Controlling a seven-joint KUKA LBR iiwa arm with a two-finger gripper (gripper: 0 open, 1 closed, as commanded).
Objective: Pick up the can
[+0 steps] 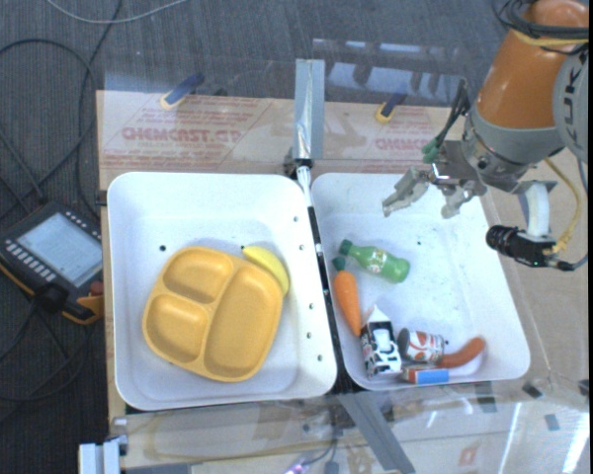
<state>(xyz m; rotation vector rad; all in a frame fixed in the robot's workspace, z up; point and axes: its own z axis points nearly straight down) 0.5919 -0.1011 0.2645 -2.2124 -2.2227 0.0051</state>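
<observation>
Free room and obstacles, right white bin (494,265): its upper and middle floor lies open. The red-and-white can (422,343) lies near the front wall, crowded by a black-and-white carton (381,348), orange carrot (347,301), orange-red sausage (462,353) and blue-ended stick (427,374); a green plastic bottle (376,261) lies further back.

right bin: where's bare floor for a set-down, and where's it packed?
Right bin: bare floor runs from under the gripper down its right side, past the green bottle. The near edge is crowded: carrot, carton, can and sausage bunch together. Left bin: bare strip along its far edge, beyond the yellow tray.
</observation>
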